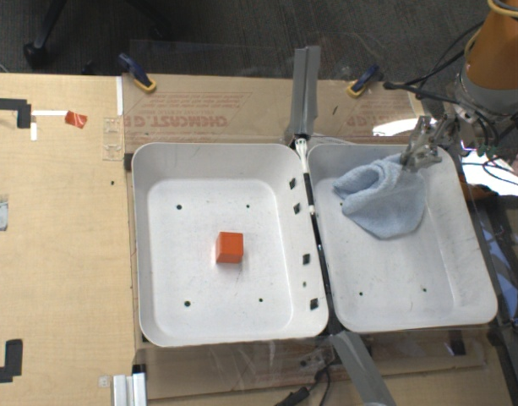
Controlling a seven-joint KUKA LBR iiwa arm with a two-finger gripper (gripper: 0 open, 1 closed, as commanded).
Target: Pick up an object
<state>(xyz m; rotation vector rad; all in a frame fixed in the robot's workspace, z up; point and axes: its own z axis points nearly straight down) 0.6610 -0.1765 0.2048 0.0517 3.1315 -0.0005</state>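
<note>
Evidently the two-finger gripper [417, 154] has its fingers pinched on an upper corner of the soft, pale blue-grey cloth [382, 200], which drapes limply over the right-hand shallow white bin [461, 303], light and floppy, best gripped at a bunched fold

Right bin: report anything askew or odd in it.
The blue-grey cloth in the right bin is bunched and pulled up at its upper right corner, pinched by the gripper, so it hangs crooked rather than lying flat.

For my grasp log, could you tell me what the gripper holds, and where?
The gripper holds the light blue cloth by its upper right edge, pinched between the fingers.
</note>
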